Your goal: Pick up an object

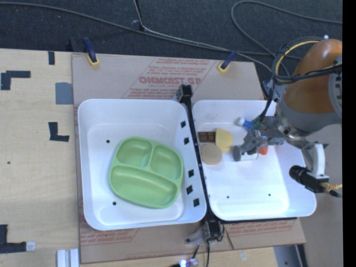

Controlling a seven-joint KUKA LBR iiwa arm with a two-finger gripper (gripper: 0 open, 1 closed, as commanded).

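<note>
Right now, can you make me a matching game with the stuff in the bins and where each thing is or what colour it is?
Things:
1. plate
2. brown block
3. round tan piece
4. gripper

Descriptions:
A. at the divider, in the right bin
B. green, in the left bin
C. over the right bin, right of the yellow piece
D. just below the yellow piece

Pairs: 1-B, 2-A, 3-D, 4-C
</note>
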